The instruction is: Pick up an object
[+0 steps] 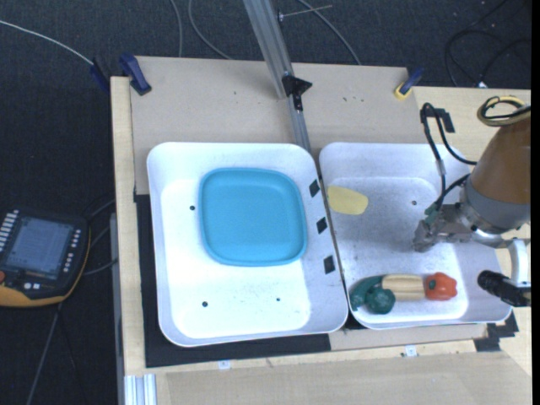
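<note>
You are working over a brown surface (219, 99) carrying two white bins. The left bin (173, 294) is holding a turquoise square plate (253, 216). The right bin (380, 163) is where the arm (506, 175) is reaching, with its gripper (426, 236) hanging low over bare bin floor near the middle. Whether the jaws are open or closed, you cannot tell from here; nothing is showing between them.

The candidates are all lying in the right bin: a yellow flat piece (348, 200) near the left wall, and along the front wall a row of a green lump (373, 297), a tan bar (403, 287) and a red tomato-like toy (440, 286), seemingly touching one another.

The yellow piece is looking too flat to pinch well. You would probably do better aiming toward the front row, centring on the red toy at its open end, jaws straddling it across the row.
</note>
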Controlling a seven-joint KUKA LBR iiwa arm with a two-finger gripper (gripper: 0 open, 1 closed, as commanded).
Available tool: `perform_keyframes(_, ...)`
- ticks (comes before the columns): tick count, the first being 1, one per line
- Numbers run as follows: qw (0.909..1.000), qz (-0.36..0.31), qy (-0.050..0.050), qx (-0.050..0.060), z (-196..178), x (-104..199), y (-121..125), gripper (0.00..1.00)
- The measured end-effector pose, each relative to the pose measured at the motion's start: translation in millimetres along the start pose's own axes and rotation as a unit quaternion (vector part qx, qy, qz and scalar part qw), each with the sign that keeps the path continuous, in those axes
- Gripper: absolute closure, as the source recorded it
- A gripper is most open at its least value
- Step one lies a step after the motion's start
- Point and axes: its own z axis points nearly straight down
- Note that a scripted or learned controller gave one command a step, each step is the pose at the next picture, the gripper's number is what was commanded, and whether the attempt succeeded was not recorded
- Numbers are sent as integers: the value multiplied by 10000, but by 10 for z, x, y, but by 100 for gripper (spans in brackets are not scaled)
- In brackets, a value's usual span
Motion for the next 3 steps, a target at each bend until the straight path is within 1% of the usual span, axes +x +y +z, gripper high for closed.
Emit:
perform_keyframes(1, 10000, -3, -6, -21, -613, 48, 46, 100)
perform_keyframes(2, 10000, -2, -5, -18, -1165, 63, 154, 100)
perform_keyframes(3, 10000, 0, -3, -6, -1415, 63, 160, 100)
